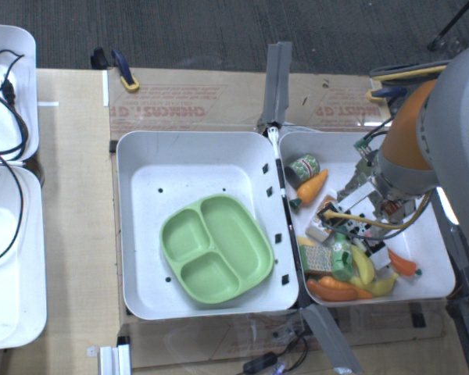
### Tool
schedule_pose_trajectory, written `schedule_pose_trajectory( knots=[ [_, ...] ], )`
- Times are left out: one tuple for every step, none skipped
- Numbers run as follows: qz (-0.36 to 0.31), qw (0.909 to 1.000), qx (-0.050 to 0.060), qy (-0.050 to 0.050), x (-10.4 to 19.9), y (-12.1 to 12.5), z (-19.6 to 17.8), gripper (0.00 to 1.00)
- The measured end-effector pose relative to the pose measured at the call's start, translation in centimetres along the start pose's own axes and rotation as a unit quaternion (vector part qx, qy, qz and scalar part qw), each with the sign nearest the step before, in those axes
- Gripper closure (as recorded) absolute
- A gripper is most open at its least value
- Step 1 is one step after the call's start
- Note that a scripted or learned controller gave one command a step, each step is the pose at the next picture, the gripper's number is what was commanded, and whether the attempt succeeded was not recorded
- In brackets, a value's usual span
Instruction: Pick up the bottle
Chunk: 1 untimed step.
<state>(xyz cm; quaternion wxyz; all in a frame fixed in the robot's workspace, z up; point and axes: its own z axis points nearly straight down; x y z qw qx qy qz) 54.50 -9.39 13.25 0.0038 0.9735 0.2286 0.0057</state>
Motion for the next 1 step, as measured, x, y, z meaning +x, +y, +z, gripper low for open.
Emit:
schedule_pose_trajectory(
  knots=[
    [-0.036, 0.9993, 0.006, -0.006, 2.1, 9.83, -4.57, 0.0]
  ],
)
